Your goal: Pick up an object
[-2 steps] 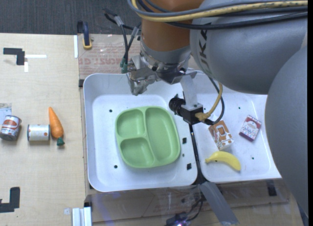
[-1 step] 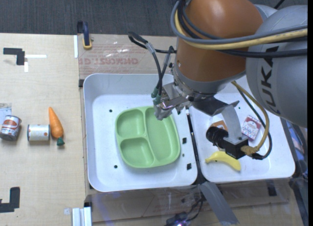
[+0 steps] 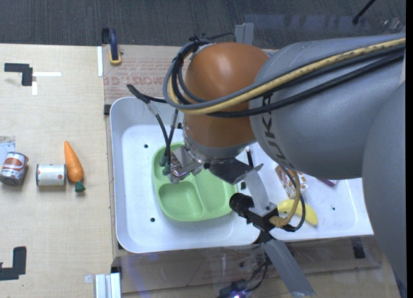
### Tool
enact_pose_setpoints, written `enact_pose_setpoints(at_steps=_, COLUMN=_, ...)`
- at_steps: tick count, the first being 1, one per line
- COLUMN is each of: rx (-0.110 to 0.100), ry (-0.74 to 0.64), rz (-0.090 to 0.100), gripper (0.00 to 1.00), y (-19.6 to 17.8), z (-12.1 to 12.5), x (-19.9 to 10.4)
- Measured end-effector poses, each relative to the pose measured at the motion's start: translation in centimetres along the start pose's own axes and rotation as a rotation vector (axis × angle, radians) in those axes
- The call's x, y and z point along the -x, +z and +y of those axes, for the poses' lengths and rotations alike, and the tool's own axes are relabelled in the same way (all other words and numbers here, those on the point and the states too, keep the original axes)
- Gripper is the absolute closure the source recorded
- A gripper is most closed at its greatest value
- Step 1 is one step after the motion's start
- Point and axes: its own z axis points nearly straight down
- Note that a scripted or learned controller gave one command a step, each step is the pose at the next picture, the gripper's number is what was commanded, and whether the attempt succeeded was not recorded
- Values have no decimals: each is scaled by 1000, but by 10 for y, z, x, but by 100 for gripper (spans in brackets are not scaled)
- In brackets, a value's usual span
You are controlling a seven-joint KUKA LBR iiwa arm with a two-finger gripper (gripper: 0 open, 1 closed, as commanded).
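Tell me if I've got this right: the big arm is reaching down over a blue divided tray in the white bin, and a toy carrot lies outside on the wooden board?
Nearly. The camera view shows the divided tray is green, not blue. The rest holds: the arm reaches down over it in the white bin, and the toy carrot lies outside on the wooden board.

The bin's point(image 3: 129, 226) floor left of the end effector point(image 3: 177, 169) is left bare. Directly below it, room is taken by a green tray point(image 3: 187, 203). To its right, passage is blocked by the arm point(image 3: 310, 109).
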Motion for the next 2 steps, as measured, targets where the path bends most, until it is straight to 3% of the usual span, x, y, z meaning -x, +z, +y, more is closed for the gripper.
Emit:
enact_pose_setpoints(at_steps=1, rx=2, ry=-72, rz=-1, gripper=100, y=-117, z=65, x=57)
enact_pose_setpoints(at_steps=2, rx=0, ry=488, rz=0, gripper=100, y=6, z=85, x=75)
